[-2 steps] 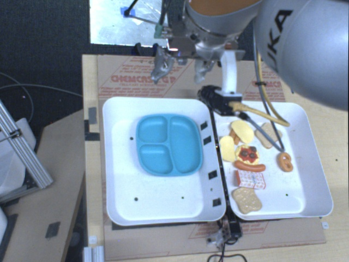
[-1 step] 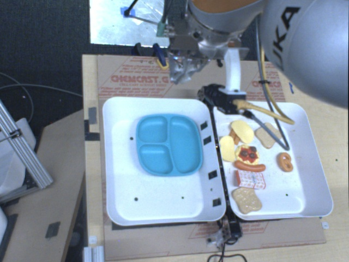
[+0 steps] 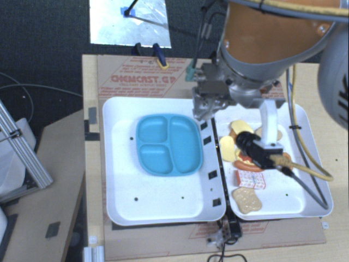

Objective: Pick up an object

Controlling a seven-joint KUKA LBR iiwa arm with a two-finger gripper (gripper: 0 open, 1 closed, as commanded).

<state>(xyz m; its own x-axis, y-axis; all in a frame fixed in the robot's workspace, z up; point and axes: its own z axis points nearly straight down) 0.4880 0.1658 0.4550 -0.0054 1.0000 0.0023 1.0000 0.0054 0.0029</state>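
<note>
My gripper [image 3: 203, 109] hangs over the far end of the divider between the two bins, at the top right corner of the blue divided plate [image 3: 166, 144] in the left bin [image 3: 122, 201]. Nothing shows between it and the plate. In the right bin [image 3: 297, 201] lie small toy foods: a yellow piece [image 3: 226, 145], a pale yellow round [image 3: 238, 127], a red sausage [image 3: 248, 167], a red-and-white checkered block [image 3: 251, 179] and a tan toast slice [image 3: 246, 200]. The wrist hides part of this pile.
Both bins rest on a cardboard sheet [image 3: 142, 75]. A shiny foil square [image 3: 130, 14] lies beyond it, with a blue clamp [image 3: 159, 54] at the cardboard's far edge. An aluminium frame [image 3: 22, 152] stands at the left. A yellow cable [image 3: 305, 171] crosses the right bin.
</note>
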